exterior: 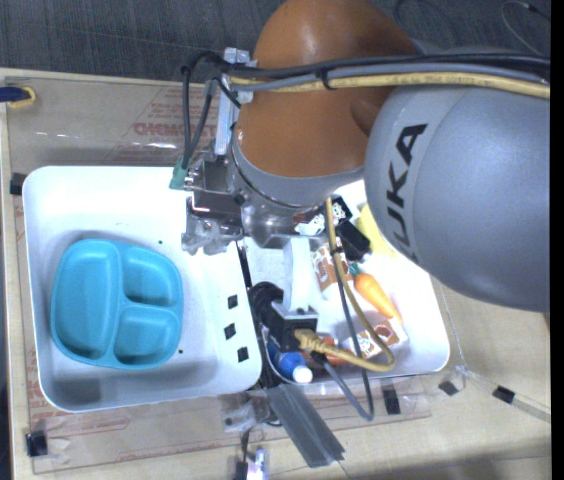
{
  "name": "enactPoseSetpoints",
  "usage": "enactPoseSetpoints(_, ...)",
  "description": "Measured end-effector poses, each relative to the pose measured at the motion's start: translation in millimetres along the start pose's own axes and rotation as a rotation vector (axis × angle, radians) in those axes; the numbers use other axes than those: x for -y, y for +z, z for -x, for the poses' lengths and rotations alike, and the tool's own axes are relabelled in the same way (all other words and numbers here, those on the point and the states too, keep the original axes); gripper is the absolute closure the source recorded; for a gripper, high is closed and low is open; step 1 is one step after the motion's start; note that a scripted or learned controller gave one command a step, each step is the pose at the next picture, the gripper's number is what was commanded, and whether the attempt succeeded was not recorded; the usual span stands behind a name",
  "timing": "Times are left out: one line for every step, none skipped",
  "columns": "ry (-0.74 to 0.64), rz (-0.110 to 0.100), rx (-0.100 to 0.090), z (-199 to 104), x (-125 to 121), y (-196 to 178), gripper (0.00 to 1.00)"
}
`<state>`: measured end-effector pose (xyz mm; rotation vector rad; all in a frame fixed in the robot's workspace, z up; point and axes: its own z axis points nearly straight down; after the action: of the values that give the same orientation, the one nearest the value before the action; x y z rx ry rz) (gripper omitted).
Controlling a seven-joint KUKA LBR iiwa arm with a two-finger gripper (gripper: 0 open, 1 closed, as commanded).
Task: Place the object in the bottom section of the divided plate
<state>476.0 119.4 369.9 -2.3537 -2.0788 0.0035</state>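
From where I stand, the smooth turquoise divided plate (117,303), rounded at its corners and moulded into three hollows, lies flat in the glossy white left bin (82,208). The bulky grey arm (462,168) with its orange band hangs over the wall between the bins. The metal gripper (217,223) sits just above the plate's upper right corner; I cannot tell whether it is spread or closed. The loose things lie in the right bin (432,348): a tapered orange carrot-shaped piece (374,293) between shiny printed packets (380,338). I cannot tell which is the task's object.
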Motion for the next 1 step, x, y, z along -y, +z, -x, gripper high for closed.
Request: enactPoseSetpoints(-0.134,-0.003,0.003,-91.2,12.3,50.4,1.00)
